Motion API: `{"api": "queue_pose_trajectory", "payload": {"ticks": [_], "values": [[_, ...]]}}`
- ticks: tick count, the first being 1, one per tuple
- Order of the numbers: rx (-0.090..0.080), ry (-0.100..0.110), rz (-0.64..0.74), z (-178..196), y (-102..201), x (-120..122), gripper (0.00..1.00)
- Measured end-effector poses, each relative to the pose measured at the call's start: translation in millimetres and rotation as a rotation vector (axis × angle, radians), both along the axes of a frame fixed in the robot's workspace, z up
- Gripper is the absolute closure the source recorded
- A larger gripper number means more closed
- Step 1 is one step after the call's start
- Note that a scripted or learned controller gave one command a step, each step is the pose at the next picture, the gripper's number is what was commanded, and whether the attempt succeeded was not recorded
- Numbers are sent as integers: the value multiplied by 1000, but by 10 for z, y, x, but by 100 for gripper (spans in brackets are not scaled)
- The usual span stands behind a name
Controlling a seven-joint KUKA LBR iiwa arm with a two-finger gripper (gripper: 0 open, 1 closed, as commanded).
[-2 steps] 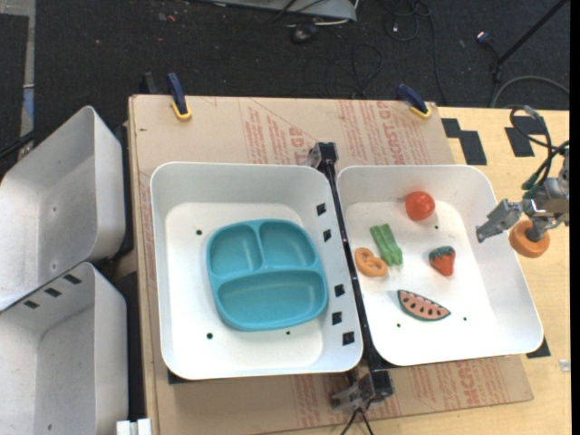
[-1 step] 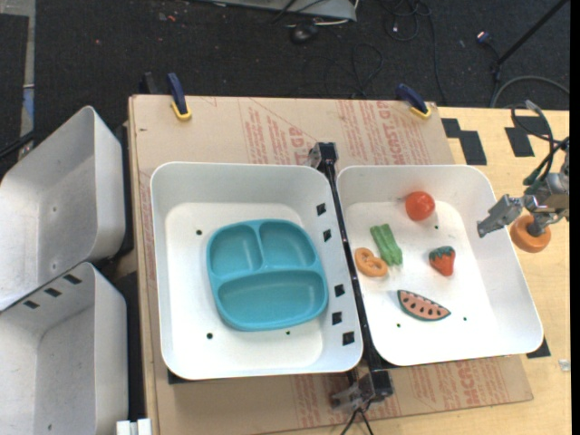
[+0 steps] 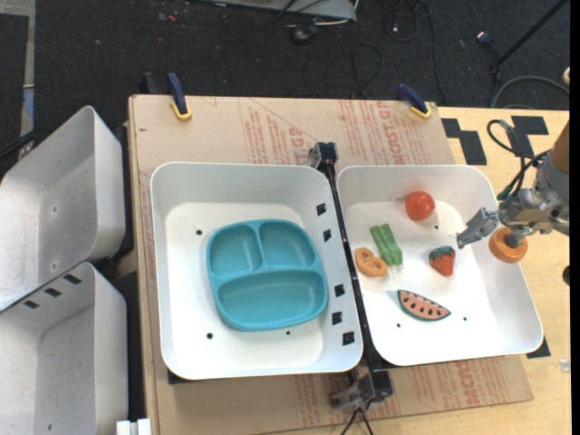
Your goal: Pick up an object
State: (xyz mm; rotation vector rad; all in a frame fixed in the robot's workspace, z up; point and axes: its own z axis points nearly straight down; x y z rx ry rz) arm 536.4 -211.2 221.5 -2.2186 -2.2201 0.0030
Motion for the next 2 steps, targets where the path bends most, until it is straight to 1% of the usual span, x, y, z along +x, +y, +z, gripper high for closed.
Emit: {"api": "queue_pose_trajectory", "payload": {"ticks": [2], "values": [[1,0,-3,-935,95,-141,0]]}}
